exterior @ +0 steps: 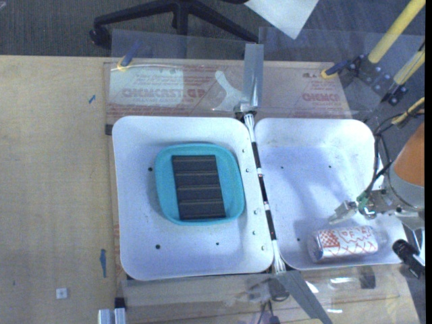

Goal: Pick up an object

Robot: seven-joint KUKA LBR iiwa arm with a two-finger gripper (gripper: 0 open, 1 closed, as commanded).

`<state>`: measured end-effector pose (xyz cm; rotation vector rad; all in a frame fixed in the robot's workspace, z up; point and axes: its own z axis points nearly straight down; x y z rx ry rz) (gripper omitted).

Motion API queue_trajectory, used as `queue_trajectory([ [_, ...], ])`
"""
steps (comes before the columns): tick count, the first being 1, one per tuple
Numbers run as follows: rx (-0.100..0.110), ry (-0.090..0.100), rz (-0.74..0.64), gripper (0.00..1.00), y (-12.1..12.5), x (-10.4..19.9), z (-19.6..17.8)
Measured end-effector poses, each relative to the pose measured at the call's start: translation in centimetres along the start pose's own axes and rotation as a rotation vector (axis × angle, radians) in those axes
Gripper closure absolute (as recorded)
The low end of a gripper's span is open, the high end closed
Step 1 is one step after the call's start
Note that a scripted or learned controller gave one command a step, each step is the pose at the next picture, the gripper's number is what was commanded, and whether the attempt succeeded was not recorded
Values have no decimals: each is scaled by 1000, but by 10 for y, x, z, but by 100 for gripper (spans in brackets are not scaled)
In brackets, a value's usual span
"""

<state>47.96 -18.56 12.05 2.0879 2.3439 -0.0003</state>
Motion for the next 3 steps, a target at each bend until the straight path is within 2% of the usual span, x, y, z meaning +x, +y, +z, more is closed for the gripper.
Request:
queue_trajectory([
  [1,-6,-1,-233,0,12,87,32],
  [2,1,3,87,0,-4,-34,-8],
  [3,4,4,130,0,12,77,-30],
])
